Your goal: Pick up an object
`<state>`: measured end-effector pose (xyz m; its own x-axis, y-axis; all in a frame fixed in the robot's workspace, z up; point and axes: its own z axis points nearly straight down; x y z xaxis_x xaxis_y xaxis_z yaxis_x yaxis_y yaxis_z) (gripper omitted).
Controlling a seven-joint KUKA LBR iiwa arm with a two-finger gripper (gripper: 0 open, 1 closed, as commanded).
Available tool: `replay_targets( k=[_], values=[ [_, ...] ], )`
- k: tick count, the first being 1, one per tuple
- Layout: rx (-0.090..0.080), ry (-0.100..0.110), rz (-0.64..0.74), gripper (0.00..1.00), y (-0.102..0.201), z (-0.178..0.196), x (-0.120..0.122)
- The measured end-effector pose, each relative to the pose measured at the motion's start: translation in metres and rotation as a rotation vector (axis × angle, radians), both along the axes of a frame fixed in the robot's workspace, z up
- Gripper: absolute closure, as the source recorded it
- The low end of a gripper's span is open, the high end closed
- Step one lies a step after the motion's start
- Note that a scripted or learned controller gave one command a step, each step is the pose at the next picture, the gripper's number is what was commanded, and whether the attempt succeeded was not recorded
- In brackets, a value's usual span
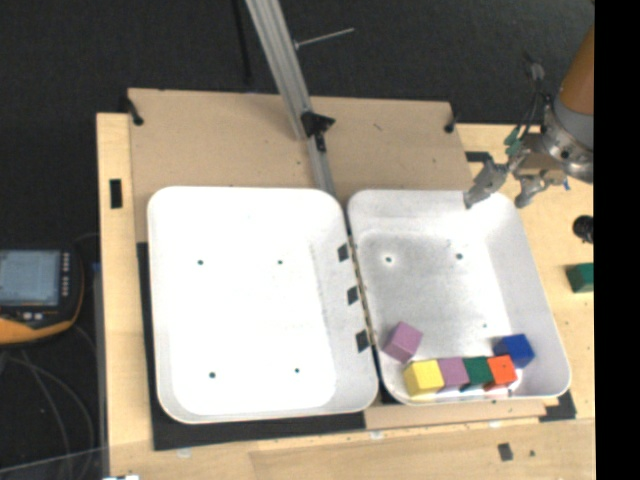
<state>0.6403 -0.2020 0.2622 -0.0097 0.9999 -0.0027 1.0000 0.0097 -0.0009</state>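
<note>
Nearest the camera, along the front wall of the right shallow white plastic bin (530,268), a row of small cubes sits packed together: a yellow cube (423,377), a pale purple cube (453,372), a green cube (477,371), an orange cube (500,370) and, just behind that end, a blue cube (514,349). A second purple cube (402,341) lies tilted and slightly apart from the row, just behind the yellow one. They likely crowd this wall because the bin floor lets loose pieces slide and collect there. The left shallow white plastic bin (250,298) lies alongside, the two touching at a hinged seam. Farther back, the grey two-finger gripper (505,186) hangs over the right bin's far corner, its fingers spread with nothing between them. The cubes lie well apart from the jaws, towards the camera, so picking any one up probably calls for a reach across the bin first.
</note>
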Motion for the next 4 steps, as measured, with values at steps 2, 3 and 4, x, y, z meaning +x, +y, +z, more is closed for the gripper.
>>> replay_targets(
  k=[2, 3, 4],
  values=[
    [0.005, 0.005, -0.002, 1.00, 0.085, -0.078, 0.020],
    [0.002, -0.001, -0.012, 1.00, 0.111, -0.165, -0.049],
    [0.007, -0.006, -0.001, 1.00, 0.211, -0.061, -0.131]
  ],
)
